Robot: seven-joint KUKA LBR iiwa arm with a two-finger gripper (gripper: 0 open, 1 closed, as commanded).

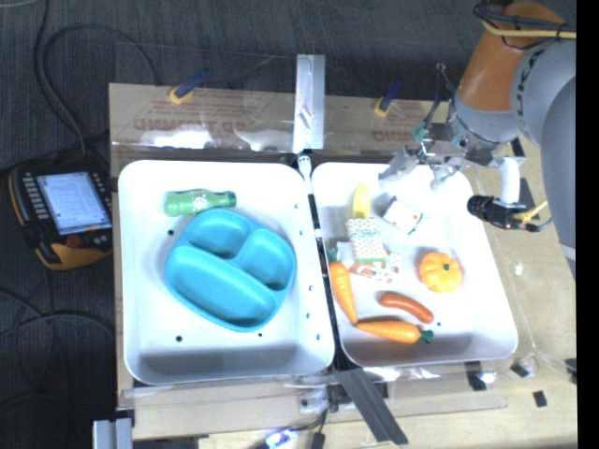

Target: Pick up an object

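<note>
The two-finger gripper (418,165) hangs over the right white bin's (496,293) far edge, jaws spread and holding nothing. Below it lie a small white carton (402,217), a yellow banana (361,200) and (nearer the front) an orange toy pumpkin (441,271).

The table (524,279) carries two shallow white bins side by side. The left bin (140,344) and right bin (496,325) touch along the middle.

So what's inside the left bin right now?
A blue divided tray and a green bottle lying behind it. Whatever the bin floor holds under the tray is covered.
</note>
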